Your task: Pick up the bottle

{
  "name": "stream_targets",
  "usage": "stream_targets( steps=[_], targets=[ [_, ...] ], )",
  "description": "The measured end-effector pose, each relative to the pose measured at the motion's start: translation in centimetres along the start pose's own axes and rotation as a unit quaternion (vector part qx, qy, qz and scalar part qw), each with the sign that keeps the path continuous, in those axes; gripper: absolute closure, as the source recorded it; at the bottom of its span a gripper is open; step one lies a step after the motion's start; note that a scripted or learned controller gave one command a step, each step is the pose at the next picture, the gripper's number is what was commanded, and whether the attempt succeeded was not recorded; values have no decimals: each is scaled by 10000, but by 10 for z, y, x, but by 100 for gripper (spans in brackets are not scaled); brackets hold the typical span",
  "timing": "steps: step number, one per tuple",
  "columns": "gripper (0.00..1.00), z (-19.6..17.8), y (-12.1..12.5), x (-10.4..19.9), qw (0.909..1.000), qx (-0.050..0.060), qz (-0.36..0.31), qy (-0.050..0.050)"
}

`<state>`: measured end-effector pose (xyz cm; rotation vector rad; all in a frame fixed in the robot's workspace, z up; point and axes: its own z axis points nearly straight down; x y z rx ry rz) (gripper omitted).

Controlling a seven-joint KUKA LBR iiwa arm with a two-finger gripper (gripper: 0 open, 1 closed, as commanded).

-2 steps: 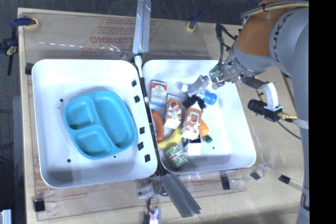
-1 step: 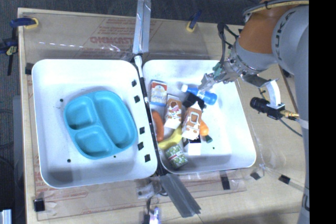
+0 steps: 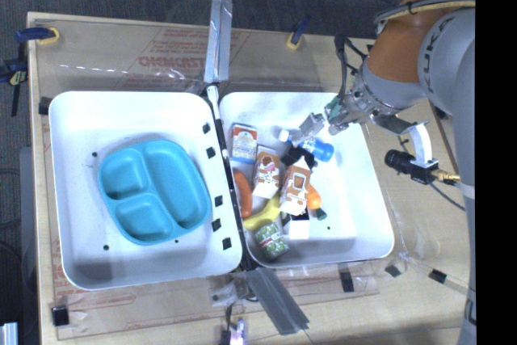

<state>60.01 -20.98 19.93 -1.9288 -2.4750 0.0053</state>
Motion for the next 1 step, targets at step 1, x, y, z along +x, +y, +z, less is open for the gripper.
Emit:
stream_targets(
  steps=[1],
  targets=[
    [0,-49,-2,1,9989,-23,-467,-12]
  ],
)
